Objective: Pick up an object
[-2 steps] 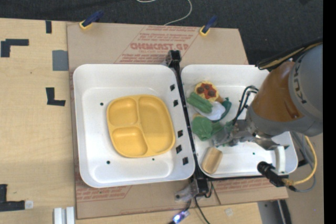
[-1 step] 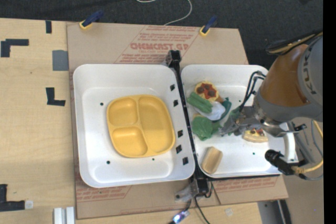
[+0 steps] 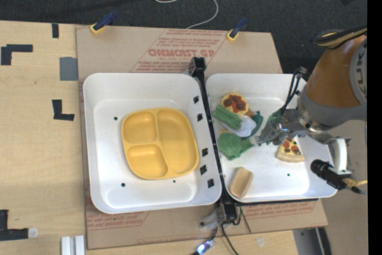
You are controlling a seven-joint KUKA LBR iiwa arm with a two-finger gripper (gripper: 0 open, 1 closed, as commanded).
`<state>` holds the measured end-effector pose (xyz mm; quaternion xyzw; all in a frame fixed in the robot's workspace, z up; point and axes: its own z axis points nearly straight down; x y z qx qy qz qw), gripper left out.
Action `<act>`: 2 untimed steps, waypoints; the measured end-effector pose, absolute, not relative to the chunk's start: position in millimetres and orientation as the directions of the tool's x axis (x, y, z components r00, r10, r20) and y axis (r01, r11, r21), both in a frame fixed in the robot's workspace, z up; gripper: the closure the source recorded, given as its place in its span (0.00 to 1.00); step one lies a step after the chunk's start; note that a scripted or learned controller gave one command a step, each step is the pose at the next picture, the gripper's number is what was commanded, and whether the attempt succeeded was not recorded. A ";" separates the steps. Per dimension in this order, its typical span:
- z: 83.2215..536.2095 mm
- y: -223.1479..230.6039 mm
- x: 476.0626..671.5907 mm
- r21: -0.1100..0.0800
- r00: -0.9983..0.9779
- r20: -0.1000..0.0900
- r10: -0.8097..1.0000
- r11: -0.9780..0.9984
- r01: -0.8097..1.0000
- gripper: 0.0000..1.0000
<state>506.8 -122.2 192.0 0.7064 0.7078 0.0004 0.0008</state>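
Several toy foods lie in the right bin (image 3: 262,188). A pizza slice with red topping (image 3: 234,103) is near the back left. A green vegetable (image 3: 225,117) and a green leafy piece (image 3: 231,146) sit beside a white and teal item (image 3: 249,124). A tan bread piece (image 3: 240,182) lies near the front. A small pizza slice (image 3: 290,150) rests toward the right. My gripper (image 3: 267,134) hangs low in the middle of this bin, between the teal item and the small pizza slice. Nothing shows between its tips.
The left bin (image 3: 98,128) holds a yellow divided plate (image 3: 159,143). A black divider (image 3: 206,122) runs between the bins. The arm's grey and orange body (image 3: 337,86) covers the right bin's far right side. Cardboard lies under both bins.
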 end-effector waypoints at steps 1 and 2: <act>225.6 -121.6 507.1 0.000 -0.002 0.000 1.000 0.002 1.000 1.00; 234.5 -70.2 521.6 -0.001 -0.006 0.001 1.000 0.006 1.000 1.00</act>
